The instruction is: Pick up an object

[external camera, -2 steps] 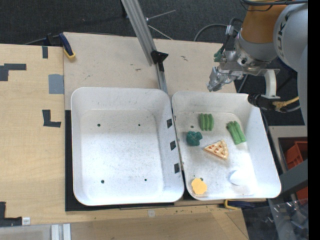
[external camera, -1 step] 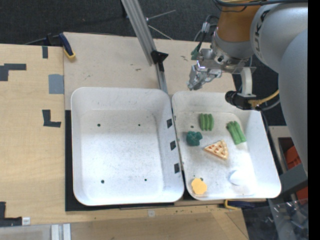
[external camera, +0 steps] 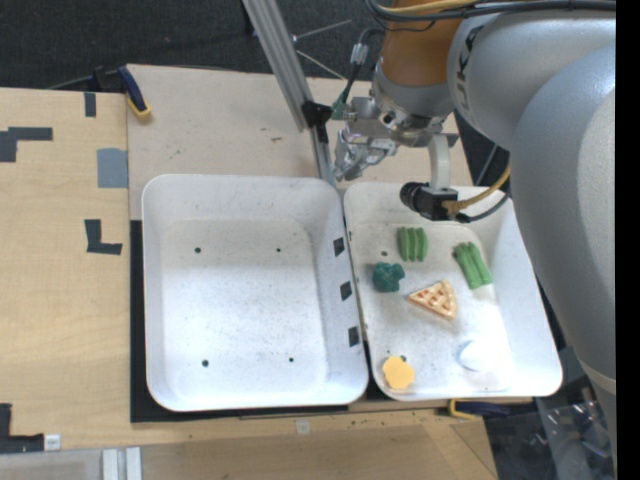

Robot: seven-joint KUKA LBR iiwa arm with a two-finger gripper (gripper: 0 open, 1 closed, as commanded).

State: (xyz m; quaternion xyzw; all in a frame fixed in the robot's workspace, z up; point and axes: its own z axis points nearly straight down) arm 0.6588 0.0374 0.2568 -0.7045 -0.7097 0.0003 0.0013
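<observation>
The right bin (external camera: 530,368) holds several small objects. They are a ridged green piece (external camera: 411,243), a second green piece (external camera: 472,265), a dark teal lump (external camera: 388,275), a tan waffle-like wedge (external camera: 434,299), a white round thing (external camera: 475,354) and a yellow-orange disc (external camera: 398,372). My gripper (external camera: 352,164) hangs over the back end of the divider between the two bins. It is behind and to the left of all the objects and well apart from them. I see nothing in it.
The left bin (external camera: 160,268) is white with dark speckles. A slanted aluminium post (external camera: 280,58) rises just behind the gripper. A black cylinder (external camera: 430,200) on the arm hangs over the right bin's back. A blue-and-yellow clamp (external camera: 135,93) lies at the far left.
</observation>
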